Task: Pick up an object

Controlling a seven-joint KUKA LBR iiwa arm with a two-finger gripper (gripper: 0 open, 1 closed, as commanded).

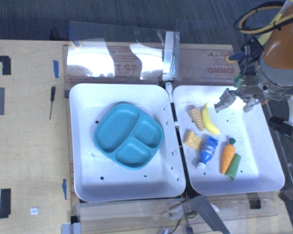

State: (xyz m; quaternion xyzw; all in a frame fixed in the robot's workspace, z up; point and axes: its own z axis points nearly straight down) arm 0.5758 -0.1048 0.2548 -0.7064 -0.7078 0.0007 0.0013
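At the near edge: the right bin has its front rim here; the left bin lies beside it, both on the surface.
Near objects: a carrot with a green object just beside it on the right; a blue bottle to their left, its white cap toward the near side.
Middle of right bin: a yellow block touching or almost touching the bottle; a ridged tan piece; a banana close against that piece.
Left bin: a blue plate with three compartments, nothing on it.
Far right: the gripper hangs over the far part of the right bin, under the orange band of the arm.
Fingers: spread apart, released, grasping nothing.
Key relation: the banana lies nearest, a little left of the fingers and toward the near side; its long axis runs near to far with a slight slant.
Judgement: probably the fingers must shift left and down, and turn to close across the short width of the banana.
Risk: the tan piece is so close that one finger can hit it.
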